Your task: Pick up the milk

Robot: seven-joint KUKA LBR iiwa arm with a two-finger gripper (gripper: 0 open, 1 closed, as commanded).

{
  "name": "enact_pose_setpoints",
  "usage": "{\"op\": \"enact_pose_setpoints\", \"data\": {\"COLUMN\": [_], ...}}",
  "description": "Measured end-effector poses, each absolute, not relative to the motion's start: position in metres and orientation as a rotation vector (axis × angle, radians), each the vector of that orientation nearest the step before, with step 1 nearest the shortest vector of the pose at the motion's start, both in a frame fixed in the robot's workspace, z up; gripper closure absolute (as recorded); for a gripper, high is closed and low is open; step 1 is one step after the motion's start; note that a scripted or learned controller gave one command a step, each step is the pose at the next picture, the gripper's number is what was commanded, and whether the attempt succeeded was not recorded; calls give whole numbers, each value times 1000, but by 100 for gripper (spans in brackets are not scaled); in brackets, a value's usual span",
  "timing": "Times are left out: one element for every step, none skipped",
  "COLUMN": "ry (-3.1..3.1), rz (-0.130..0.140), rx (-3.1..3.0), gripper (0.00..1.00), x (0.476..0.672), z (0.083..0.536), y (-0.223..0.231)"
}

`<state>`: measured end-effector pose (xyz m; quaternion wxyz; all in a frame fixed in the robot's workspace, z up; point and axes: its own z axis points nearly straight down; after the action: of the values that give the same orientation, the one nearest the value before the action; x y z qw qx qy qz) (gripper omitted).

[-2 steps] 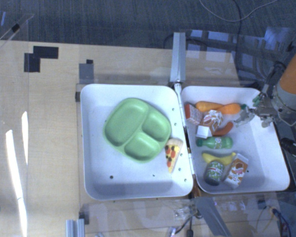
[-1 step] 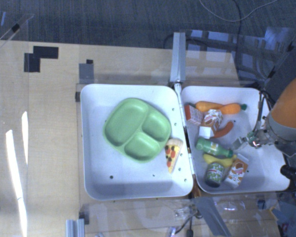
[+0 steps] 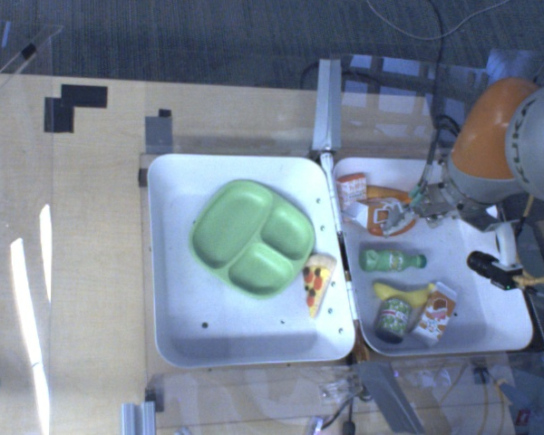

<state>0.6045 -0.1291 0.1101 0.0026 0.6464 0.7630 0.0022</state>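
Starting at the left, the left bin (image 3: 177, 270) carries a green divided plate (image 3: 253, 236) lying flat near its middle, and a toy pizza slice (image 3: 317, 282) sits just beside the plate's right edge, close to the bin's right wall.

Crossing the divider into the right bin (image 3: 499, 333): up at the back left corner stands a small carton (image 3: 352, 189) with a red-and-white label. Just right of it lies an orange object (image 3: 381, 214), and the gripper (image 3: 401, 217) is down right on top of it, reaching in from the right. Its metal tips are bunched over that orange object; whether they are apart or together, I cannot tell.

Below that, a green bottle (image 3: 392, 260) lies on its side. Nearer the front, a yellow banana (image 3: 403, 292) rests touching a green-labelled can (image 3: 393, 317). The milk (image 3: 436, 312), a small carton with brown-and-white printing, lies just right of the can, well apart from the gripper.

The grey arm (image 3: 535, 143) with its orange band (image 3: 490, 134) looms on the right.
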Motion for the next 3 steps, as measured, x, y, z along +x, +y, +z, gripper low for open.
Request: {"op": "enact_pose_setpoints", "data": {"ry": [2671,2411,2621], "rz": [6,6,-23], "rx": [1630,2003,1725], "gripper": [0,0,0], "x": [544,589,638], "z": [90,116,100], "y": [-170,-179,-138]}}
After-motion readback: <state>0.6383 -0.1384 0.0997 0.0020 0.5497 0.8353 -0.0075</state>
